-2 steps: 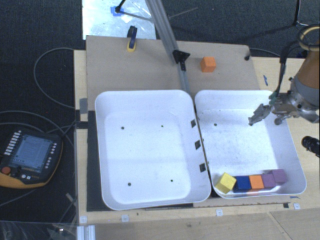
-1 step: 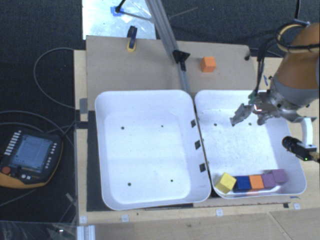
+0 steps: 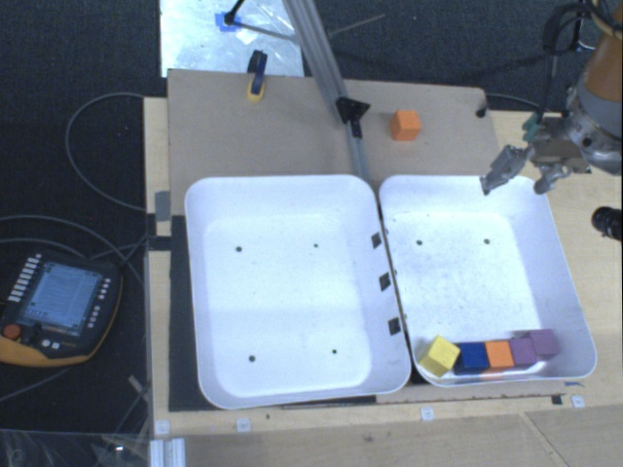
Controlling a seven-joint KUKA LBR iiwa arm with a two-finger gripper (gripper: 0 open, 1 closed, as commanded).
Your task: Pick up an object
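White right bin (image 3: 545, 251) holds a row of small cubes along its near wall, yellow block (image 3: 439, 355), blue, orange and purple, while the gripper (image 3: 519, 175) hovers above the far rim, fingers spread wide, holding nothing.

The arm (image 3: 599, 95) reaches in from three o'clock; its gripper (image 3: 519, 176) points toward nine o'clock, fingers (image 3: 498, 171) spread apart, nothing between them.
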